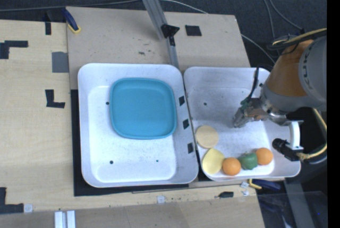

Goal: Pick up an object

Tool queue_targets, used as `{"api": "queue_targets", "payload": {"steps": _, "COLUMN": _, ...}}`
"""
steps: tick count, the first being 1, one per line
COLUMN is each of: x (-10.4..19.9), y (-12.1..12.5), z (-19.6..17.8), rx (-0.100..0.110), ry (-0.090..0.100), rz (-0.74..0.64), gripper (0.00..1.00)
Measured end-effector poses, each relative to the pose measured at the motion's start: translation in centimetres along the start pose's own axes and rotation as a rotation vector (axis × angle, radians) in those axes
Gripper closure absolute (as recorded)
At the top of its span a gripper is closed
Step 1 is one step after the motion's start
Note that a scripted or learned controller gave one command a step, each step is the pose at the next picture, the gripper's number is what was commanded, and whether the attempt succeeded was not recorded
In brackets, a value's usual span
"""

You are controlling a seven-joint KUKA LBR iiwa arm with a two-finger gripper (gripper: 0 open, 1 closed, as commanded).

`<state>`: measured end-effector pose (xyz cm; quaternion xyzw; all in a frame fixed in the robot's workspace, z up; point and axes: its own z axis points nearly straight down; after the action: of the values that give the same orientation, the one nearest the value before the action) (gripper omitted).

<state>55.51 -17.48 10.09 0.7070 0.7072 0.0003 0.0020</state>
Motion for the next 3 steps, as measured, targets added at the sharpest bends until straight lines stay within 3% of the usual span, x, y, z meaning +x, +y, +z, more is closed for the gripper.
{"api": "queue_targets", "payload": {"steps": 3, "x": -0.5, "y": 1.0, "z": -16.2, "rx": -0.001, "ry": 0.001, "rz": 0.000, "gripper": 1.00}}
